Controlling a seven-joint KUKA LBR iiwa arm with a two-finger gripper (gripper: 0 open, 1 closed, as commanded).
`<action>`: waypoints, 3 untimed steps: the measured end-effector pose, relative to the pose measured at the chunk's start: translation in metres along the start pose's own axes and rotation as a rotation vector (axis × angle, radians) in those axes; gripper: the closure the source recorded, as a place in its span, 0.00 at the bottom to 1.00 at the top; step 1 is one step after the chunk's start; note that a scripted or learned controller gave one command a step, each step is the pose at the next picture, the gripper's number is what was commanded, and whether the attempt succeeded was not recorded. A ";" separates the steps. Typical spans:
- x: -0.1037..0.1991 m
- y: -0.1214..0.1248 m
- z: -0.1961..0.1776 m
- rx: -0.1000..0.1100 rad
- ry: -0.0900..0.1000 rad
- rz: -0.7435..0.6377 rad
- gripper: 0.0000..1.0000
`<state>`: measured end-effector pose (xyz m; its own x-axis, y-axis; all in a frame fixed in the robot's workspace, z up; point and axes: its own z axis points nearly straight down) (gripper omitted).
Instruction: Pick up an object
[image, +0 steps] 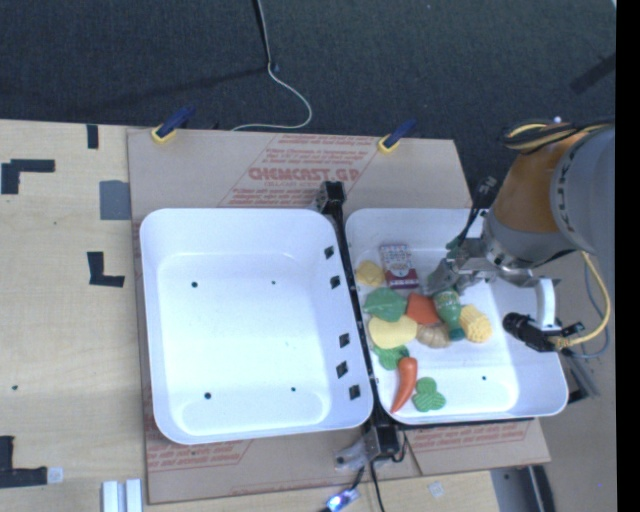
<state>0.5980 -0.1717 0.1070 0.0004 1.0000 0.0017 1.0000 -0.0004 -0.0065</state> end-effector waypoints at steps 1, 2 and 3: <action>0.009 0.013 -0.008 -0.006 -0.001 -0.003 1.00; -0.002 0.002 0.020 -0.015 -0.005 -0.001 1.00; -0.009 -0.060 0.019 -0.015 -0.004 0.001 1.00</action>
<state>0.5381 -0.1804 0.0886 0.0014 1.0000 -0.0025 1.0000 -0.0014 0.0084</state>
